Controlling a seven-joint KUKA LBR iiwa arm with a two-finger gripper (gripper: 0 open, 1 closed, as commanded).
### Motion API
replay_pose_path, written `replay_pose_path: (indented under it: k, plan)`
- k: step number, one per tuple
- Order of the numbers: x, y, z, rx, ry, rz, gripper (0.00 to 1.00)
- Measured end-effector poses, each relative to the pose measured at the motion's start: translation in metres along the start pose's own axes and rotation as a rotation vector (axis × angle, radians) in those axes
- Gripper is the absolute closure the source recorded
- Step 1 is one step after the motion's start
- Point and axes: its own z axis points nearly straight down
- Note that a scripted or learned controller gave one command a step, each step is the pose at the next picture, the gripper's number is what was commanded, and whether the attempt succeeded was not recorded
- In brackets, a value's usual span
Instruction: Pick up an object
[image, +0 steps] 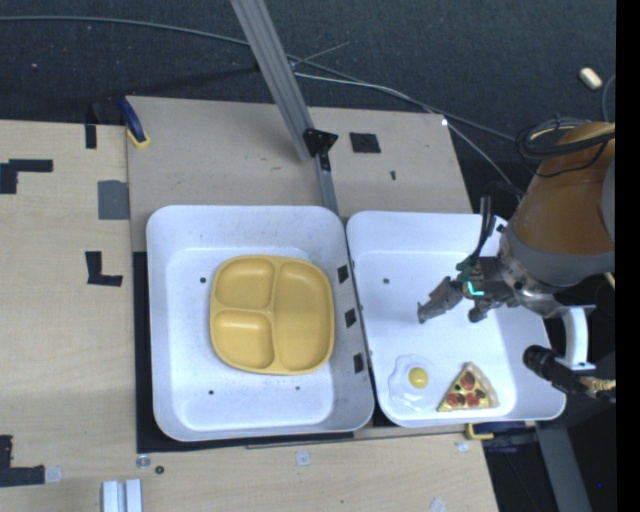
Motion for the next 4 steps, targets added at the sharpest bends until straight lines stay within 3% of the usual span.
replay_pose_path:
  k: [1, 4]
  plan:
    - [0.0, 0.0, 0.0, -0.001, 0.0, 0.0, 0.0]
    - [0.009, 0.001, 0.146, -0.002, -0.002, 0.001, 0.0]
